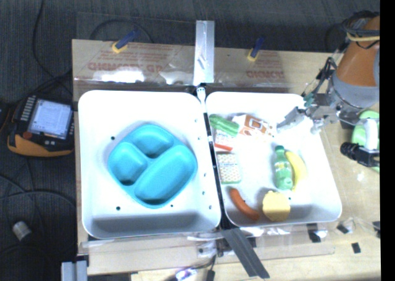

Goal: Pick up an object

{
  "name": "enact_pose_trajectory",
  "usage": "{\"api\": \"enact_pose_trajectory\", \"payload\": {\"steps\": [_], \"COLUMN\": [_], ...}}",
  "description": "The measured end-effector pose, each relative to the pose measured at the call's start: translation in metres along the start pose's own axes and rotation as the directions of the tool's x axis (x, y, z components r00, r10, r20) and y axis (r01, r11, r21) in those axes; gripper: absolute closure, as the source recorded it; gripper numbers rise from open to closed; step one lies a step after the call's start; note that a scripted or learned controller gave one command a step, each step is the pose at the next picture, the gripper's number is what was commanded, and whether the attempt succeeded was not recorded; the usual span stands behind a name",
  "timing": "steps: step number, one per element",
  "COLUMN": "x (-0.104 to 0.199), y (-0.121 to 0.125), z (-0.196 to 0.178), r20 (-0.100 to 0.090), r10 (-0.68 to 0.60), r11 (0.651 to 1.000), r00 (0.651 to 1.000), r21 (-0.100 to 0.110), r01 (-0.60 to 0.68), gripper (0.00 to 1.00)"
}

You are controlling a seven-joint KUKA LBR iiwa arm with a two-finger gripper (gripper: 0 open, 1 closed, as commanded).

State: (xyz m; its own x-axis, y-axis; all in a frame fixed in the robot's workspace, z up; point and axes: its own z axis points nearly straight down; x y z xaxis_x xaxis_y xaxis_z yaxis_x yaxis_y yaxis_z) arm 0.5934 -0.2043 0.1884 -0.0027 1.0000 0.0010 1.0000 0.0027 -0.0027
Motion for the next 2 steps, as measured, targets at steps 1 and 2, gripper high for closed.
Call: {"api": "enact_pose_trajectory", "payload": {"steps": [1, 2], "x": [-0.0006, -0.0022], "y": [-0.0717, -0.0723], "z": [0.0885, 0.079], "r20": [-0.008, -0.005], "r10": [0.267, 0.269], "r11": [0.964, 0.963], "r00": [0.964, 0.963], "r21": [0.001, 0.001], "r01": [-0.267, -0.269], "gripper": [0.0, 1.0]}}
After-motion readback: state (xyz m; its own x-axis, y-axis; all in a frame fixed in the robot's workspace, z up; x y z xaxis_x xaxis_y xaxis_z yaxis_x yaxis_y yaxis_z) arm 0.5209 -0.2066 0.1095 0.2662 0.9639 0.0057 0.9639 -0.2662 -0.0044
